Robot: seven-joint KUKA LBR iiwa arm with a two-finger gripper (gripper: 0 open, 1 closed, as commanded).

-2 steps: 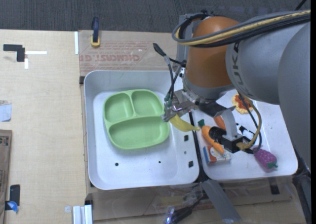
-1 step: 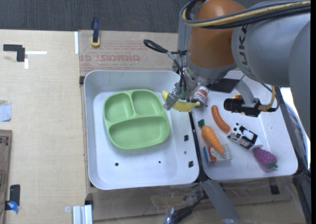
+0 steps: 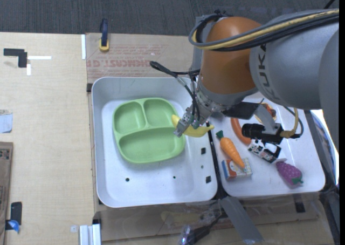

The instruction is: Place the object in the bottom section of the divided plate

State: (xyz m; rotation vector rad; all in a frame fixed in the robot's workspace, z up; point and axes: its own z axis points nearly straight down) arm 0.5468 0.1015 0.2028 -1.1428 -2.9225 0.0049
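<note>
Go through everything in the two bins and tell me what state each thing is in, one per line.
Divided plate: flat in the left bin, green, all three sections bare.
Banana: at the plate's right rim, under the gripper, not in any section.
Carrot: lying in the right bin.
Grapes: lying near the right bin's lower right corner.
Left bin: holds the plate.

A green divided plate [image 3: 146, 137] lies flat in the left bin, two small sections along its upper side and one wide section along the bottom, all bare. A yellow banana [image 3: 197, 130] sits at the plate's right rim, by the bin's right wall, partly hidden beneath the gripper.
</note>
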